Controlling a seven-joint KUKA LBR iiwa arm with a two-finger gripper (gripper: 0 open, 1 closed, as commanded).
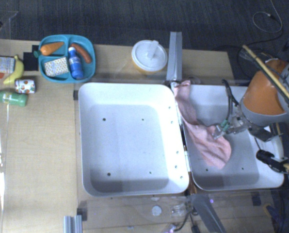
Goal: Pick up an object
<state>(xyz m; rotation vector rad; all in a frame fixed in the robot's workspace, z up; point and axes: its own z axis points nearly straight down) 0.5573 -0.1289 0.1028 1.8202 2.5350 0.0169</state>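
Over the right bin point(241, 176), at its middle: gripper point(221, 129) of the grey arm point(265, 98) with its orange band, low against the pink cloth point(202, 135). Fingers point(225, 125) pressed into the cloth's right edge, a fold of it bunched there; whether actually pinching the fabric or merely touching it, cannot tell, too small and dark to read. Cloth draped over the wall between the two bins at its upper end, then running down and rightward across the right bin's floor to a rounded lower end near the bin's centre. Left bin point(130, 140) just beside, touching along the shared wall.

Beyond the bins on the wooden worktop point(38, 144): a white lidded cup point(149, 56) near the top edge, a grey metal bar point(174, 56) upright just right of it. Farther left, a blue divided tray point(88, 50) with a toy carrot point(53, 48), a blue bottle point(75, 63), a sausage-like piece point(84, 54) and a speckled block point(56, 66). At the far left edge: a small carton point(0, 64), a banana point(14, 71), a little can point(24, 86) and a green bottle point(9, 98) lying on its side, all close together.
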